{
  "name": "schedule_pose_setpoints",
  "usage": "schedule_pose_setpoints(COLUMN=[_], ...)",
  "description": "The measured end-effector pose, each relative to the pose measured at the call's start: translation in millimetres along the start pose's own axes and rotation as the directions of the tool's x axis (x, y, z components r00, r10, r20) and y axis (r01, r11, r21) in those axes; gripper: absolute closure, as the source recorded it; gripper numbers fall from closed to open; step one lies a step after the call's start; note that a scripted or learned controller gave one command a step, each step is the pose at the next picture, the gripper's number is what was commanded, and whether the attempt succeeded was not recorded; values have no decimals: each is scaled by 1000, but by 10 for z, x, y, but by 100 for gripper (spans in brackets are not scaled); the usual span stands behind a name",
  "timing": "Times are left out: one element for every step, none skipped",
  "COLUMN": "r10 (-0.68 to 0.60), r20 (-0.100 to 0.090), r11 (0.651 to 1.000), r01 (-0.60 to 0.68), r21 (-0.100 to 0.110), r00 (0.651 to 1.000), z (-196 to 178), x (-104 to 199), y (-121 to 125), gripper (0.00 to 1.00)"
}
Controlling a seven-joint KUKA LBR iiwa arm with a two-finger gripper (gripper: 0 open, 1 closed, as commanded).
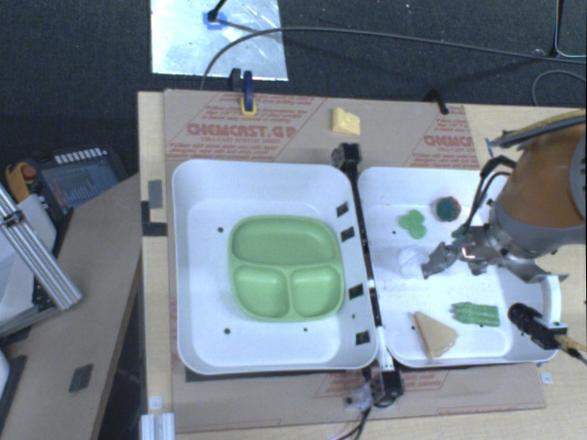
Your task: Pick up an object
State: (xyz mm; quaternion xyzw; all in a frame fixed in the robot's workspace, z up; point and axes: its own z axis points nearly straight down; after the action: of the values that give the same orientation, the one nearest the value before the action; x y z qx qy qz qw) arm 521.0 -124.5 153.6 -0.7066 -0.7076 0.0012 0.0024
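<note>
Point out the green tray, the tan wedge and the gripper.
green tray (286, 269), camera view, on the divider between compartments.
tan wedge (435, 335), camera view, its middle.
gripper (438, 261), camera view, its tip.

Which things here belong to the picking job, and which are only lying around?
For the job: tool; in the right bin: tan wedge, green toy, light green piece, dark green ball, small white piece.

Lying about: green tray in the left bin, yellow block, foil sheet.
</note>
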Motion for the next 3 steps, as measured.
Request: schedule_pose_setpoints(r10=[1, 1, 1], r20=[0, 0, 2], r11=[1000, 1000, 1000], r01=[-1, -1, -1], r21=[-1, -3, -9], r00=[1000, 1000, 1000], z=[438, 705, 582], x=[-44, -40, -45], y=[-40, -38, -23], gripper=[0, 0, 100])
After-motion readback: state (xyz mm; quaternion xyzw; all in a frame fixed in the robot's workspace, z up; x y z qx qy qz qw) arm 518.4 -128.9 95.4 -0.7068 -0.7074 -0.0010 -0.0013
